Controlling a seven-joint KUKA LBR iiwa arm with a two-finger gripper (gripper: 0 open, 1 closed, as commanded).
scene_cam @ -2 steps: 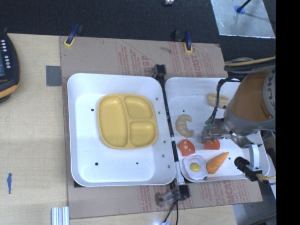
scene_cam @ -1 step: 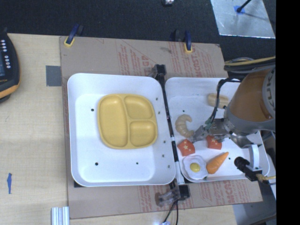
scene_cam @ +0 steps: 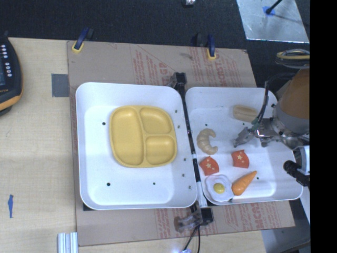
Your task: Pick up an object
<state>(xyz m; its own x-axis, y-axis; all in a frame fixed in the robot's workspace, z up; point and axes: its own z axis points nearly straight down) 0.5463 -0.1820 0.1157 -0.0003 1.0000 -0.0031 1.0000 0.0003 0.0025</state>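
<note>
The right bin [scene_cam: 221, 100] holds several toy foods. A beige croissant [scene_cam: 207, 140] lies at its left side, and a tan bread roll [scene_cam: 245, 113] sits toward the back. Two red pieces lie in the middle, one [scene_cam: 209, 165] to the left and one [scene_cam: 240, 158] to the right. At the front are an orange carrot [scene_cam: 244, 183] and a fried egg [scene_cam: 218, 187]. My gripper [scene_cam: 246, 137] hangs low over the bin's middle, just right of the croissant, below the roll and above the right red piece. Nothing shows held in it.
The left bin [scene_cam: 87, 141] carries a yellow divided plate [scene_cam: 142, 136] at its centre. A black divider and clamp [scene_cam: 180, 80] run between the bins. The grey arm with its orange band [scene_cam: 295, 101] comes in over the right bin's right rim. A control pendant [scene_cam: 8, 73] lies far left.
</note>
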